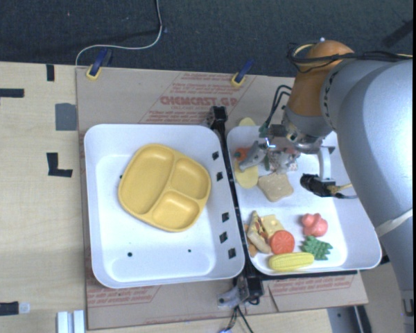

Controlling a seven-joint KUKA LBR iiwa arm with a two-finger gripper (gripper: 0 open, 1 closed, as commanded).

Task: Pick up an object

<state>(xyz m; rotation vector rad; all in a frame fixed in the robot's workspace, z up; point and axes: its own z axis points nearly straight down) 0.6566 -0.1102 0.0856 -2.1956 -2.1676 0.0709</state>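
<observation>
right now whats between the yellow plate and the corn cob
In the camera view: the bins' shared rims with black clips, then fries between yellow plate and corn cob.

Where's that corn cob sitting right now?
The corn cob lies in the right bin, near its front edge, just below the red tomato slice and beside the green leafy piece.

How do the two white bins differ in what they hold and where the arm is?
The left bin holds one large thing, a yellow divided plate; the right bin holds many small toy foods, among them a corn cob and a red tomato. The gripper hangs over the right bin, not the left. Both are shallow, white and side by side.
</observation>
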